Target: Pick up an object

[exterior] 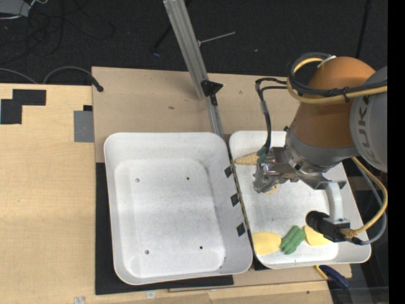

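My gripper (pixel 266 181) hangs low over the upper left part of the right bin (pixel 288 202), below the arm's orange band (pixel 329 106). A tan cone-shaped object (pixel 245 160) lies just to its upper left, tip pointing at the bin's left wall. A small tan bit (pixel 272 189) peeks out under the gripper; what it is stays unclear. Along the bin's near side lie a yellow object (pixel 266 242), a green object (pixel 292 239) and another yellow object (pixel 314 235), close together.
The left bin (pixel 126 151) sits beside the right one, joined by black clips (pixel 234 199) on the shared wall. A slanted aluminium bar (pixel 190 49) rises behind the bins. A black cable end (pixel 321 223) from the arm hangs near the yellow object.
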Available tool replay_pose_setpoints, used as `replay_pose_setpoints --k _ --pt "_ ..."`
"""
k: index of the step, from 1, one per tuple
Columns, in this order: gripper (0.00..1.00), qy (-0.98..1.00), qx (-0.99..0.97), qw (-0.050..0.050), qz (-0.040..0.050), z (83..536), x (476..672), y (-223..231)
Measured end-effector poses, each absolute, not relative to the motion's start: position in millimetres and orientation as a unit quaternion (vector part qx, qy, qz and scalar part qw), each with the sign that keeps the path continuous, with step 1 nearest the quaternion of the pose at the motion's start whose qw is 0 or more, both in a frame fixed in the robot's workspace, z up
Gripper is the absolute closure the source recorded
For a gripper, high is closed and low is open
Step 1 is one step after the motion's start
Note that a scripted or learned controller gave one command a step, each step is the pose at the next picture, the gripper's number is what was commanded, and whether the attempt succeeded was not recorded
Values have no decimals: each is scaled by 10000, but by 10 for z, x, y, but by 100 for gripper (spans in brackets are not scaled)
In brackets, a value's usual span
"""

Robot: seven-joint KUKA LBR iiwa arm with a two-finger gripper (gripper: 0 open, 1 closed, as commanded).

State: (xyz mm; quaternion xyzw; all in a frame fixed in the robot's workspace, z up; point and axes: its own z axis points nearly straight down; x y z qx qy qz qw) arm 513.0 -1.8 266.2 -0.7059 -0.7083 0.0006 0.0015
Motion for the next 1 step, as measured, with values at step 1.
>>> replay_pose_setpoints --k 1 --pt "100 -7085 -7057 30 19 2451 5212 512"
